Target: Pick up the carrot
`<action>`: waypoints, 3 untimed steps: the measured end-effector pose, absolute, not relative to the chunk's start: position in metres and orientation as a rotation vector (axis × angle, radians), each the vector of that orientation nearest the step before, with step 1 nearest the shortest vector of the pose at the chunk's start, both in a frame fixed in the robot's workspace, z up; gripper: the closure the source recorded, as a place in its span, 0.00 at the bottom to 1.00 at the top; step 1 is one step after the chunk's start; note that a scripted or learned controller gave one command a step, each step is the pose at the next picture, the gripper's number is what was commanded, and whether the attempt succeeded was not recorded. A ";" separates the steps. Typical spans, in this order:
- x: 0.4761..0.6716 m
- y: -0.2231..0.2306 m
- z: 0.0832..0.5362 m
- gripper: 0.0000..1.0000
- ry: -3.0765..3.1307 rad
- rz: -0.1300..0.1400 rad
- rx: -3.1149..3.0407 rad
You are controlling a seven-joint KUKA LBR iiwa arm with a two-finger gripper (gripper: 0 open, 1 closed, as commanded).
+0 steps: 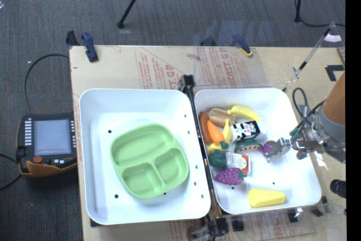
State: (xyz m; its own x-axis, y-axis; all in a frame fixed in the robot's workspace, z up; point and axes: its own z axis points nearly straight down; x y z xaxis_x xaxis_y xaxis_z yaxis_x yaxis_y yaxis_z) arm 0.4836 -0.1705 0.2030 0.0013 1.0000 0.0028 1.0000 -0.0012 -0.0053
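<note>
Yellow wedge (266,197) nearest; carrot (214,132) unlabelled; bench lettering illegible.

The carrot (212,131) lies hemmed against the right bin's left wall (198,138) by a banana (243,113) and toy foods.

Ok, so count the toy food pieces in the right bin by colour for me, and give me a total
Going by main colour, as well as the pile lets me tell:
Orange: 1, the carrot
Yellow: 3, banana, wedge, small piece
Purple: 2, grapes, small piece
Green: 1
Brown: 1
Black and white: 1, carton
Total: 9
</note>
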 end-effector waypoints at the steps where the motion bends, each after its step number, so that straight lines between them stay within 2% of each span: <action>1: 0.550 -0.126 0.184 0.00 -1.927 0.003 -2.474; 2: 0.593 -0.090 0.116 0.00 -1.794 0.010 -2.570; 3: 0.598 -0.093 0.100 0.00 -1.302 -0.029 -2.879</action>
State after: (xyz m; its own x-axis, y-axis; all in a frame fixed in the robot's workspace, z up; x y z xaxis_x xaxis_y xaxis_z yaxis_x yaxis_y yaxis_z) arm 0.5975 -0.0928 0.0996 0.6605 0.7508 0.0092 0.7504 -0.6605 0.0241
